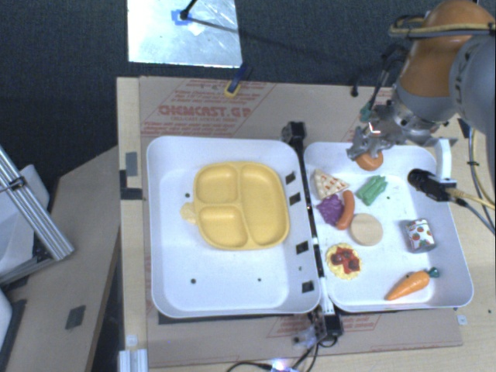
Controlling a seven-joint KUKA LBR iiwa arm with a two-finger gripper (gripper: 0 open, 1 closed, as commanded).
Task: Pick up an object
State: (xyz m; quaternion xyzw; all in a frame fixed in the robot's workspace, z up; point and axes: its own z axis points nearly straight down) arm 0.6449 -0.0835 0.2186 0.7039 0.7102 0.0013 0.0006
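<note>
Item: orange piece point(371, 160), far end of the right bin point(457, 277), directly under the gripper point(364, 147). Grip state: cannot tell from this view. Risk: a shallow hold near the bin wall could let it slip free.

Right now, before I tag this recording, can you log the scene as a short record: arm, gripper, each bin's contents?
arm: reaches in from the right, over the right bin's far edge
gripper: low above an orange item at the far edge of the right bin; grasp cannot be confirmed
left bin: yellow divided plate
right bin: pizza slice, green item, purple item, sausage, tan disc, pasta plate, carrot, small box
</note>
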